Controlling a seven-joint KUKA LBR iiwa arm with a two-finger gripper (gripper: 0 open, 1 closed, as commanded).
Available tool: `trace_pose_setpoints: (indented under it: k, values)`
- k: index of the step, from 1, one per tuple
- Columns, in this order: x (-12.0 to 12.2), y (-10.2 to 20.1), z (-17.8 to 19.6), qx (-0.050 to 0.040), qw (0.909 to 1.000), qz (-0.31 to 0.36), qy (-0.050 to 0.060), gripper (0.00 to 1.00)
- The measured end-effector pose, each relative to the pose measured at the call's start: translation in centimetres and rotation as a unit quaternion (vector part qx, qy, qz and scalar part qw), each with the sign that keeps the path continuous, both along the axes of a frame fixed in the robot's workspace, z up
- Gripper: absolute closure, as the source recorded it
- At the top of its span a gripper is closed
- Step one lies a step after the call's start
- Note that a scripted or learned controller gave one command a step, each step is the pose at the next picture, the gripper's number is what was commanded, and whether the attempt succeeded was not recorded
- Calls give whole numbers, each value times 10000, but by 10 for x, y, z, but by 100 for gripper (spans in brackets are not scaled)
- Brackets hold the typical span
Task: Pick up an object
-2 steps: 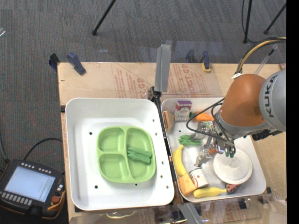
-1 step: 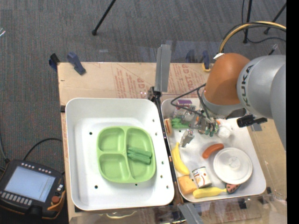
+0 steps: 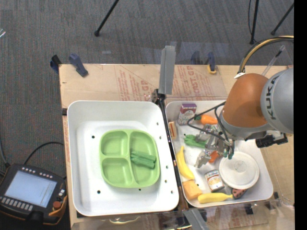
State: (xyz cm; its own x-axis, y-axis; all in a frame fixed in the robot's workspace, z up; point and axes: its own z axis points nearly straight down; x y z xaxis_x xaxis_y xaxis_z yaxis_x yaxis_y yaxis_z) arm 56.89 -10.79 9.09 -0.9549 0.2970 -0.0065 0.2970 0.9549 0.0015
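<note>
Pincer [image 3: 211, 156] low over the middle of the right bin [image 3: 266, 188], metal fingers pointing down-left among the clutter; whether they are spread or closed, cannot tell. Nothing visibly held between them.

Surface [image 3: 110, 83]: brown board carrying both white bins side by side.

Left bin [image 3: 79, 128]: green divided tray [image 3: 115, 169] near its centre, with a small green piece [image 3: 143, 159] lying across the tray's right-hand compartments.

Arm [image 3: 247, 107], grey with orange band, over the right bin's far right part, hiding some of it.

Right bin, largest to smallest:
- white round bowl [image 3: 239, 171] toward the near right corner, just right of the pincer.
- banana [image 3: 184, 164] along the left edge, curving toward the near side.
- second yellow fruit [image 3: 214, 198] along the near edge.
- orange wedge [image 3: 192, 189] at the near left, touching the banana's end.
- small carton [image 3: 187, 113] with purple top at the far left corner.
- green item [image 3: 194, 140] left of the pincer.
- small can [image 3: 214, 180] just below the pincer, beside the bowl.
- carrot [image 3: 208, 120] near the far edge, beside the carton.
</note>
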Motion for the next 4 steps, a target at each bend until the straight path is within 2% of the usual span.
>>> trace_pose_setpoints:
  k: [1,2,3,4]
  values:
    - [4,1,13,-8,10000,29,-52,100]
    - [3,2,12,-6,10000,34,-44,0]
    - [-53,-24,-5,9,9999,-93,49,0]
    - [-32,-7,-4,7,9991,434,32,0]
